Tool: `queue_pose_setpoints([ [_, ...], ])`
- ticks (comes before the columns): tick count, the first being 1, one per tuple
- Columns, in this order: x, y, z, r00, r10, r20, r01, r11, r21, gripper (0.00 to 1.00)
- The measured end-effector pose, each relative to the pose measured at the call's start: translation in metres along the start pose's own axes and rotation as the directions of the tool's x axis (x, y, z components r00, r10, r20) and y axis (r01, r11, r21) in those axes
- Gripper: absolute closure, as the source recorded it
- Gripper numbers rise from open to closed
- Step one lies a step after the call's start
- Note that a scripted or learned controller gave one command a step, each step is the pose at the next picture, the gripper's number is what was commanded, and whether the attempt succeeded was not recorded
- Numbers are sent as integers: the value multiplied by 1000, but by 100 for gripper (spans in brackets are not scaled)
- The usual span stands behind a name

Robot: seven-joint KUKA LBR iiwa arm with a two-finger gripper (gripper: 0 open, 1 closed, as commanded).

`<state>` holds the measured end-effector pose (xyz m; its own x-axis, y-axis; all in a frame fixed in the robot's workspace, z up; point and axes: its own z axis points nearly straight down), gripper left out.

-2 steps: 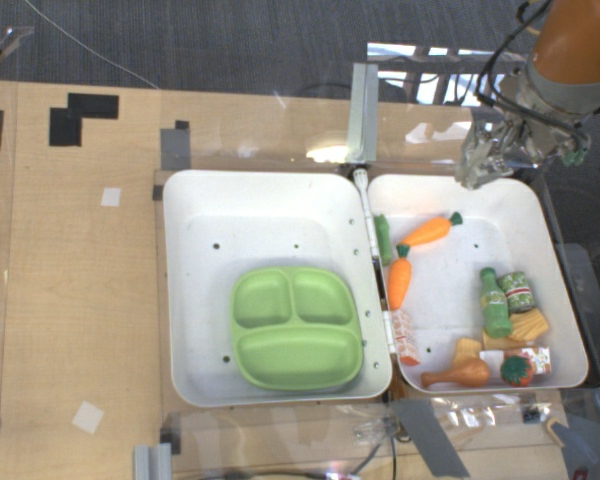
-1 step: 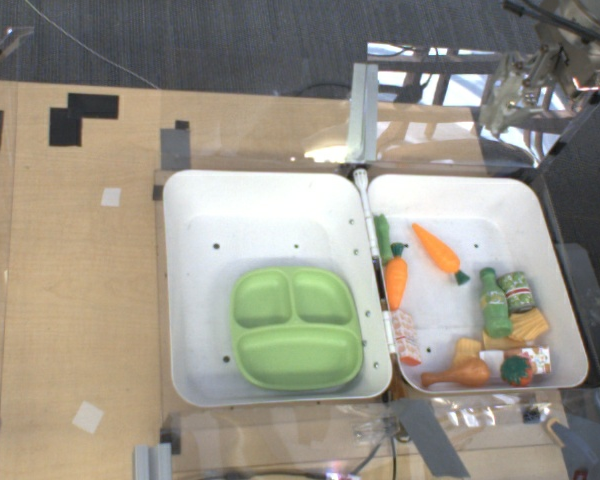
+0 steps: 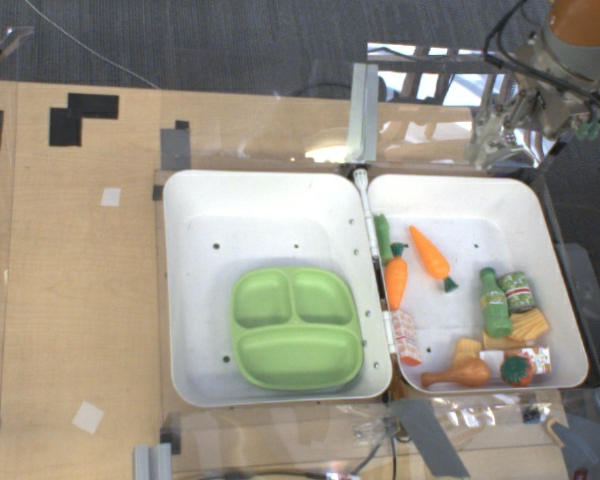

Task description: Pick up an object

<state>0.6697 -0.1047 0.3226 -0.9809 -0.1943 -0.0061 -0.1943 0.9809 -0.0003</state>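
1. Your gripper [image 3: 520,128] hangs above the bench just past the right bin's [image 3: 460,193] far rim — nothing shows between its fingers, though you cannot tell their spread.
2. Your objects lie in that bin: 2 carrots [image 3: 430,252], a green bottle [image 3: 494,304], a can [image 3: 517,292].
3. The left bin [image 3: 195,218] holds a green divided plate [image 3: 296,328].

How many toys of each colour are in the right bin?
Orange: 3, a carrot, a carrot by the divider, a drumstick-like piece
Green: 2, a bottle, a can
Yellow or tan: 2, corn, a small block
Red and white: 2, a packet, a box
Total: 9
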Motion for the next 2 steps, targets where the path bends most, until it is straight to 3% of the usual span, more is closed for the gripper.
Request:
queue_pose_setpoints([
  [1,-5,20,-92,993,114,14,-114,994,3,100],
  [2,-1,7,-13,996,92,-2,-92,996,0,100],
])
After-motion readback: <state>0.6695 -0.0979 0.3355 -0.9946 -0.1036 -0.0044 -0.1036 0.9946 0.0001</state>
